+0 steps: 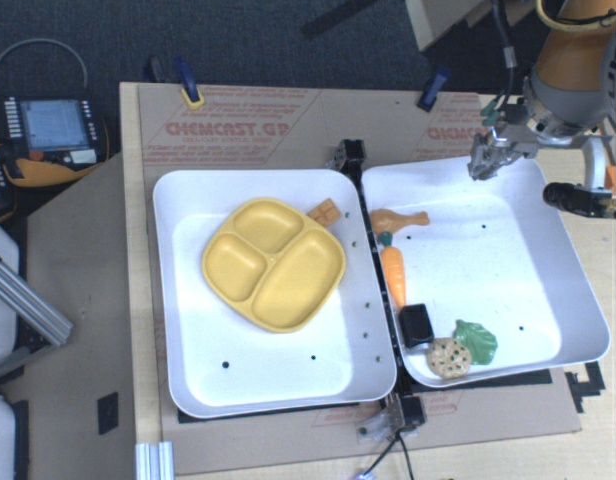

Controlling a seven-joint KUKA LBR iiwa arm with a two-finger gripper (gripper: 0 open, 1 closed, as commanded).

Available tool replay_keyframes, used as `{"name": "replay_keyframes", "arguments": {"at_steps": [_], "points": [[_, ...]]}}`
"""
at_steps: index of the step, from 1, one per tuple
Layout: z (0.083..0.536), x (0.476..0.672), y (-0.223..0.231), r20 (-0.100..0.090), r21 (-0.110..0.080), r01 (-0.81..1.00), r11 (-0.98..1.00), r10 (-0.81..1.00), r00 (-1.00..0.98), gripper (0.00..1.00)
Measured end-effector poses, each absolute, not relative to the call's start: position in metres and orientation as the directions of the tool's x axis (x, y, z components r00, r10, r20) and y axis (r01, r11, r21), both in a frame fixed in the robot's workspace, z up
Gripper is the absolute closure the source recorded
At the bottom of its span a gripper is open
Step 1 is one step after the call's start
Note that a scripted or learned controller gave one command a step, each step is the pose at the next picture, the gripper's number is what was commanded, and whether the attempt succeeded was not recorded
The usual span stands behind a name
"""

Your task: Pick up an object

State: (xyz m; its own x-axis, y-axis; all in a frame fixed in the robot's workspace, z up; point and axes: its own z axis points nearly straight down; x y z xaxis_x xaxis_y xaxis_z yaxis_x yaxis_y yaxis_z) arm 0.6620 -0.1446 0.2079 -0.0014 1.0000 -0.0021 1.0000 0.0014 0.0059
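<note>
My gripper (483,168) hangs over the far rim of the right bin (528,268), its tips close together with nothing visible between them. Along that bin's left side lie a brown drumstick (398,220), an orange carrot (393,276) and a small black block (416,325). A round tan cookie (449,358) and a green leafy piece (478,340) sit near the bin's front edge. The gripper is well away from all of them, at the back of the bin.
The left bin (238,368) holds a yellow divided plate (275,264) with a small brown piece (325,212) at its far right corner. A handheld pendant (50,133) rests off the bench at the left. Clamps sit along the board's far edge.
</note>
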Motion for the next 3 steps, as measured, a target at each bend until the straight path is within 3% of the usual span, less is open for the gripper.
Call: {"name": "replay_keyframes", "arguments": {"at_steps": [3], "points": [[0.226, 0.598, 0.010, 0.002, -0.003, 1.000, 0.006, 1.000, -0.006, 1.00]]}}
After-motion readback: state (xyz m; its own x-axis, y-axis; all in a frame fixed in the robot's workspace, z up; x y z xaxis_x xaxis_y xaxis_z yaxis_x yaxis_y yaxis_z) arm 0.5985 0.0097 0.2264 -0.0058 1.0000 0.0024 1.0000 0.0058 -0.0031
